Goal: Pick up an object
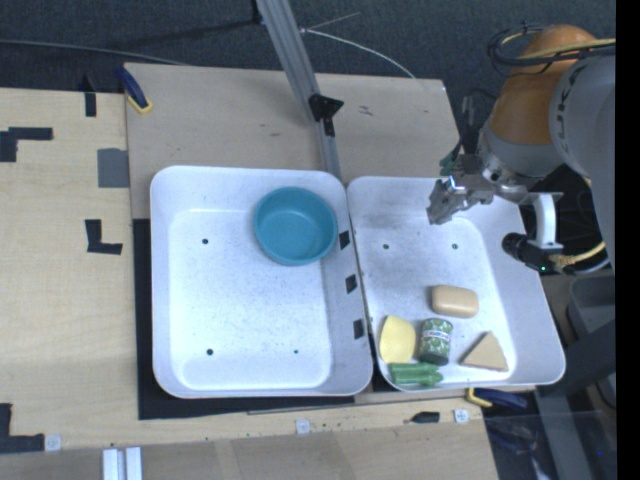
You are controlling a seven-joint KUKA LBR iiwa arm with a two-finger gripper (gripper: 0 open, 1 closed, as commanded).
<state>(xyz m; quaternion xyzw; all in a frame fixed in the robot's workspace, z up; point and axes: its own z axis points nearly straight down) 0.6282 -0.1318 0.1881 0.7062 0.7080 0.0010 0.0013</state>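
My gripper [441,208] hangs over the far part of the right bin [400,238], with nothing visible between its fingers. Near that bin's front edge lie a tan oval soap-like block [453,299], a small green can [435,340], a yellow rounded piece [397,340], a green stick-like object [414,373] and a tan wedge [485,353]. A blue bowl [294,225] sits at the far right of the left bin [200,298]. The gripper is well behind the cluster of objects.
A slanted metal pole [295,53] crosses the far side and ends between the bins. The arm's grey body with its orange band [535,98] fills the right side. Beige board surrounds the bins.
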